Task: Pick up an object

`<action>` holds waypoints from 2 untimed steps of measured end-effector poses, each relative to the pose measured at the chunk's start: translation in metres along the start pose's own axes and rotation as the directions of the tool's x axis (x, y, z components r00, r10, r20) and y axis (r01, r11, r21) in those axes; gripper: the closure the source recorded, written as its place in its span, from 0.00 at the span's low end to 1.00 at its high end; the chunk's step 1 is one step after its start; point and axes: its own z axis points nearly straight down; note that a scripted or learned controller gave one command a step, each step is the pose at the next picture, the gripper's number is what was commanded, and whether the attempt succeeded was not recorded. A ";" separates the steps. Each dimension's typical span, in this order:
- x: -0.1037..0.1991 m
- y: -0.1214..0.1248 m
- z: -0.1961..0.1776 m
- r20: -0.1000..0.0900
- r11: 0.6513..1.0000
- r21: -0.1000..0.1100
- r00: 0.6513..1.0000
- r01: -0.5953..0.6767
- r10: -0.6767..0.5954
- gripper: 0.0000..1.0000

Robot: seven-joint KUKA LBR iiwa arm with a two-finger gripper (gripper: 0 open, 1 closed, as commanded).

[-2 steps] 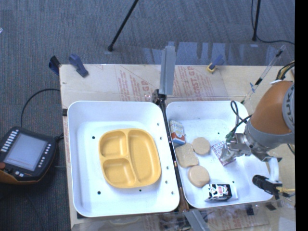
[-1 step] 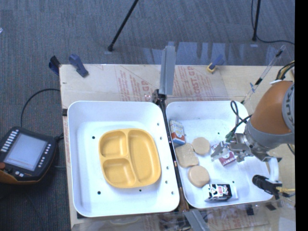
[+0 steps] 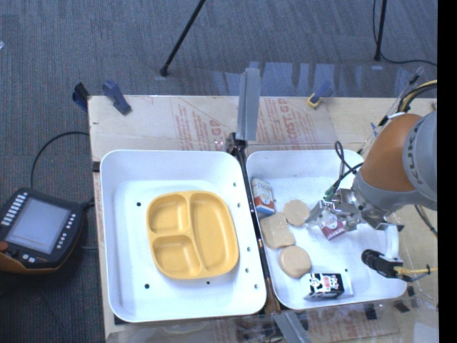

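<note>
two shallow white bins sit side by side on the bench. the left bin holds one thing: a yellow tray with three compartments, lying flat near the middle, nothing in any of them.

the right bin holds the clutter. against its left wall stands a small carton with red and blue print. just right of it lies a round tan biscuit. below the carton is a squarish tan slice like toast, and below that another round tan piece, the two nearly touching. near the bin's front edge lies a small black and white box, on its side, apart from the tan pieces.

my arm comes in from the right, orange band above the wrist, and my pincer is low over the right bin, just right of the upper biscuit. at its tip there is a small object with red and white on it, close under the metal parts. it looks small and flat, with a dark red patch, but it is too blurred to name. i cannot tell whether i have it between my fingers or whether it merely lies beneath them, and i cannot tell how wide i stand.
</note>
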 end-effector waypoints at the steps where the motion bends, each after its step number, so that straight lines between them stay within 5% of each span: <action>1: -0.001 0.002 -0.008 0.000 1.000 -0.001 1.000 -0.001 0.001 1.00; 2: -0.001 0.001 -0.007 -0.001 1.000 0.002 1.000 -0.002 0.002 0.00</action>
